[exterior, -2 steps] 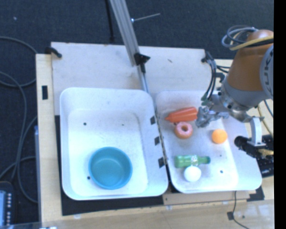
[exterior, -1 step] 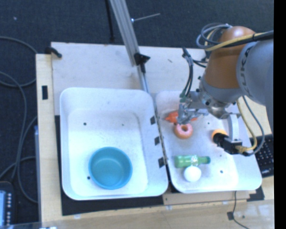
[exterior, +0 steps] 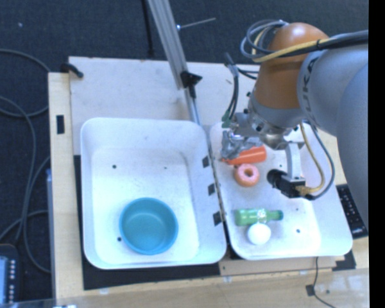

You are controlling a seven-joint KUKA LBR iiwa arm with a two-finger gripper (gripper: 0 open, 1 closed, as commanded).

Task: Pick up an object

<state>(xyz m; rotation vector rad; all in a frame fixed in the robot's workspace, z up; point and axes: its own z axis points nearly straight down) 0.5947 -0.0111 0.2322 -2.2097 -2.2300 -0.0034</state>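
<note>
Pincer (exterior: 231,147) (fingers indistinct) over carrot (exterior: 249,154)

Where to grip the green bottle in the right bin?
Grip the green bottle mid-body, coming straight down, fingers closing across its short axis. It lies on its side, long axis left-right, so the narrow width suits the gripper. The white ball crowds its near side; probably favour the cap end.

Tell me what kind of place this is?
Probably a robotics lab grasping bench, not a home or factory floor: two white bins side by side on a bench, a KUKA arm reaching over toy items like a pink donut, and loose cables on dark carpet.
</note>
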